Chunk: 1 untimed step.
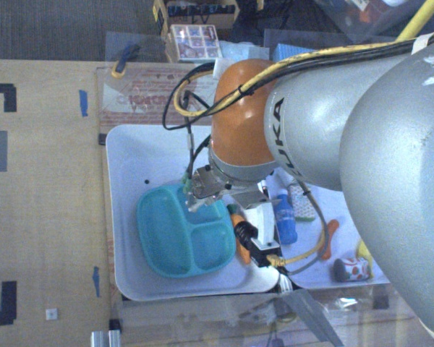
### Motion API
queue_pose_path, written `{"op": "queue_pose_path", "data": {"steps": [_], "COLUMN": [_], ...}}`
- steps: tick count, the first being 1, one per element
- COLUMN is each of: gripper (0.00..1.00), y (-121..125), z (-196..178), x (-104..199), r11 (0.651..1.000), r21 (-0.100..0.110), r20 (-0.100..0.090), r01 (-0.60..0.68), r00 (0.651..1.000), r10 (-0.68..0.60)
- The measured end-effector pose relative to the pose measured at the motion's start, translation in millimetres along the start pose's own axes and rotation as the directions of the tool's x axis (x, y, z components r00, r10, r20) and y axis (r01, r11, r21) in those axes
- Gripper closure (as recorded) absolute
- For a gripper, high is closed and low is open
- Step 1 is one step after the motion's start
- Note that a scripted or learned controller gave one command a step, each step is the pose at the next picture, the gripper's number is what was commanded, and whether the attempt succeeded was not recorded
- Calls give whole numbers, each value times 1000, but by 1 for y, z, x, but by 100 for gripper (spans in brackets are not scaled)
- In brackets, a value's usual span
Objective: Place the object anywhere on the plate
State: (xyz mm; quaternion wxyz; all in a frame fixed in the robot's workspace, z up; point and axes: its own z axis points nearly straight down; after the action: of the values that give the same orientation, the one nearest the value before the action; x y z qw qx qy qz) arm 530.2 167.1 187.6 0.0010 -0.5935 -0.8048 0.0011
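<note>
The teal plate (184,241), which has three compartments, lies in the left white bin (126,194), and I take it as the landmark. The arm (311,114) comes in from the right and covers most of the right bin. Its gripper (200,194) hangs over the upper right rim of the plate; whether it is released, clenched or grasping something, I cannot tell. Just beside the right edge of the plate lies a small orange object (241,241), perhaps a toy carrot, partly hidden under the wrist. Further right of the plate are a blue bottle (285,223), a thin orange piece (328,235) and a small grey and white toy (351,268).
</note>
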Motion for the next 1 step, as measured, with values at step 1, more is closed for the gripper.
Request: {"op": "queue_pose_path", "data": {"steps": [1], "gripper": [100], "y": [7], "z": [-22], "x": [24], "r11": [961], "r21": [-4], "r20": [0], "r01": [-278], "r00": [961], "r10": [278]}}
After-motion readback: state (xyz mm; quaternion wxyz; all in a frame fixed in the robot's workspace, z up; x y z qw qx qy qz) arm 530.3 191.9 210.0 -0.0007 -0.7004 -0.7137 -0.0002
